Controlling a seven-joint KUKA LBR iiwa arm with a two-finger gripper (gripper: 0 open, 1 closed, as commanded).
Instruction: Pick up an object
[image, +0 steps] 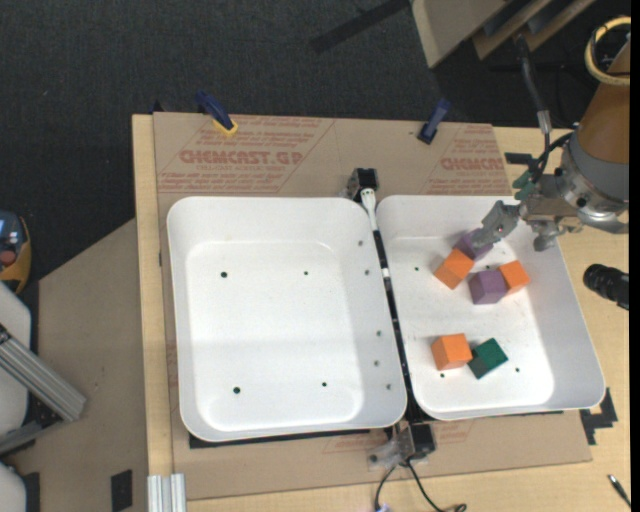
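**White bins, six little blocks, gripper low over the right one**

White plastic on both sides from where I'm watching. All the blocks are in the right bin (560, 385); the left bin (190, 300) sits just beside it, the two rims meeting down the middle. Both rest on a cardboard sheet (300, 145) with red print, pinned at the far edge by two blue clamps (215, 112).

The arm (605, 150) comes in from the right with its orange band up top, and the gripper (487, 237) reaches down and left into the far part of the right bin. Its grey fingers (495, 222) look close to a small purple block (468, 244), right at the tips. Honestly I can't tell from this angle whether the fingers are open or closed, or whether that block is actually between them, so I'm not calling it a grab.

Block layout:
- an orange block (453, 268) just in front of the small purple one, touching or nearly so
- a bigger purple block (487, 286) a bit to the right, with another orange block (514, 276) pressed against its right side
- nearer the front of the bin, a third orange block (451, 351) with a dark green block (488, 358) right beside it, tilted a little

The front pair sits well apart from the cluster under the gripper.
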